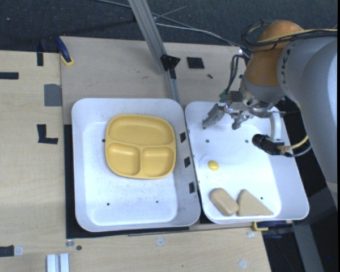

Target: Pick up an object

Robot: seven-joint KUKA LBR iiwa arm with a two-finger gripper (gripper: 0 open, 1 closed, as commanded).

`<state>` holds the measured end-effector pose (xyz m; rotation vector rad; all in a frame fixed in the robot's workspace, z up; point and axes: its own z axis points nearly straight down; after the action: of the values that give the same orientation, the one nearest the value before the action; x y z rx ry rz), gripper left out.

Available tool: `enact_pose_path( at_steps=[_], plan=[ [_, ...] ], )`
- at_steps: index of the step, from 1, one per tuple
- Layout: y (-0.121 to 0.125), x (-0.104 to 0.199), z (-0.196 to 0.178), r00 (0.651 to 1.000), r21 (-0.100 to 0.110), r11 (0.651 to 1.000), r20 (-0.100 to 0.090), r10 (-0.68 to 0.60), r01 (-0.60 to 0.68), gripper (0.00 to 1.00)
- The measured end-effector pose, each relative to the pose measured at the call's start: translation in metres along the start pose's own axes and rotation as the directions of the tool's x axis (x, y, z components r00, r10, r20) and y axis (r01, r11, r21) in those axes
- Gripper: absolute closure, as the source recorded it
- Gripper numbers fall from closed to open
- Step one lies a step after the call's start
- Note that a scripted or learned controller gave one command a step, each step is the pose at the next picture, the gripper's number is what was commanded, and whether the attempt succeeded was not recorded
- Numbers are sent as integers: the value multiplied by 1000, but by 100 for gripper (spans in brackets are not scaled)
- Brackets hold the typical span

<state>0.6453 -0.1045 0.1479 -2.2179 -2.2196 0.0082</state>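
Note:
My gripper (225, 119) hangs over the back of the right bin (283, 174), its two fingers spread open with nothing between them. A small yellow round piece (213, 165) lies on the bin floor below the gripper, nearer the front and apart from it. At the front of the same bin a tan oblong roll (222, 201) rests beside a tan wedge (252, 204). In the left bin (90, 169) sits a yellow divided plate (140, 146).
A grey metal pole (150, 27) slants up from between the bins at the back. A black cable connector (266, 143) hangs by the wrist over the right bin. Black tape marks dot the wooden bench (22, 169).

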Motion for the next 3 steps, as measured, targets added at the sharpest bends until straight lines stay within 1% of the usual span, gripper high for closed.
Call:
enact_pose_path(
  at_steps=[1, 2, 3],
  plan=[
    [0, 2, 44, 1000, -1, 1000, 0, -1, 1, 0],
    [1, 3, 31, 1000, -4, 1000, 0, -2, 2, 100],
    [-8, -2, -19, 1000, -9, 1000, -1, 1, -1, 100]
  ],
)
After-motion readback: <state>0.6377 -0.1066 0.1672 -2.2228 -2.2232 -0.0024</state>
